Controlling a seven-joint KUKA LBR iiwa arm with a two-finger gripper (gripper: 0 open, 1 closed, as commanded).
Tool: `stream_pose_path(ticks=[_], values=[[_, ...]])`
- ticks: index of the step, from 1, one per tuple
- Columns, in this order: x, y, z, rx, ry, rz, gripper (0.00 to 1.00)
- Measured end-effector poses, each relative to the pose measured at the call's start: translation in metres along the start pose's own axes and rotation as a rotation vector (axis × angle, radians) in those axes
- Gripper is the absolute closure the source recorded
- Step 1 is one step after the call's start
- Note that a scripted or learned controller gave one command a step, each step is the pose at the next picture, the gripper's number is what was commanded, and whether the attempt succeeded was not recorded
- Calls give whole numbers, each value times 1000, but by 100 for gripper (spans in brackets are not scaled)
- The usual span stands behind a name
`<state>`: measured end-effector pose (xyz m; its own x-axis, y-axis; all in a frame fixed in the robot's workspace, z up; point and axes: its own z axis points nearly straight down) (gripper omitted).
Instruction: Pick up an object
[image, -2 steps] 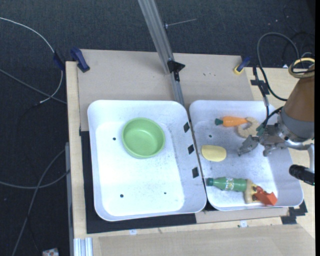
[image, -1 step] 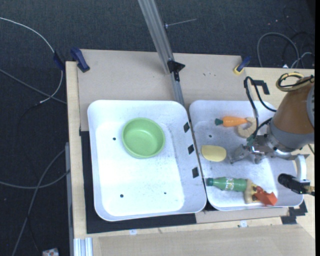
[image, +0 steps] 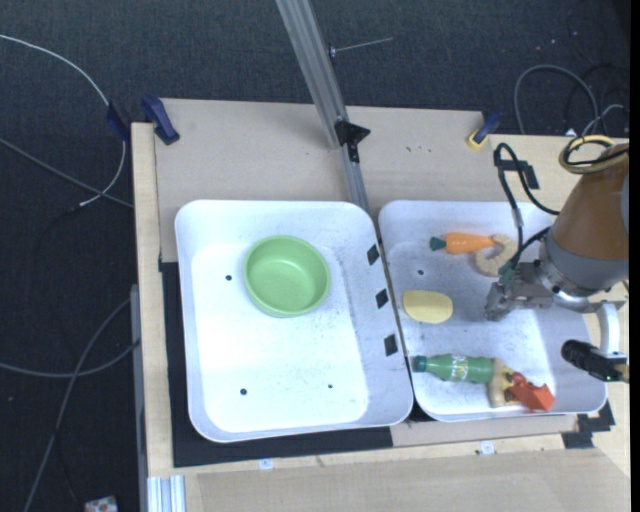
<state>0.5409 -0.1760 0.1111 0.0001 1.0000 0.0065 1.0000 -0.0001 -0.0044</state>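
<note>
The right bin (image: 455, 335) holds an orange carrot (image: 468, 242) at the back and a beige ring-shaped piece (image: 490, 261) just right of it. A flat yellow object (image: 428, 307) lies in the middle. A green bottle (image: 457, 368) lies on its side near the front, with a red and orange toy (image: 526, 393) to its right. My gripper (image: 501, 299) hangs low over this bin, right of the yellow object and just in front of the beige piece. I see nothing held in it.
A green bowl (image: 287, 276) sits in the left bin (image: 205, 340). A metal pole (image: 320, 75) slants down to the gap between the bins. Black cables (image: 515, 185) trail near the arm (image: 590, 225), and blue and yellow clamps sit at the bench's back corners.
</note>
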Motion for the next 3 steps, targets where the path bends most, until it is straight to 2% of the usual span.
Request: stream_pose_path(ticks=[1,2,3], values=[[3,-1,-66,-12,-7,-1,100],[4,1,-122,-13,-7,-1,100],[4,1,-103,3,-3,0,100]])
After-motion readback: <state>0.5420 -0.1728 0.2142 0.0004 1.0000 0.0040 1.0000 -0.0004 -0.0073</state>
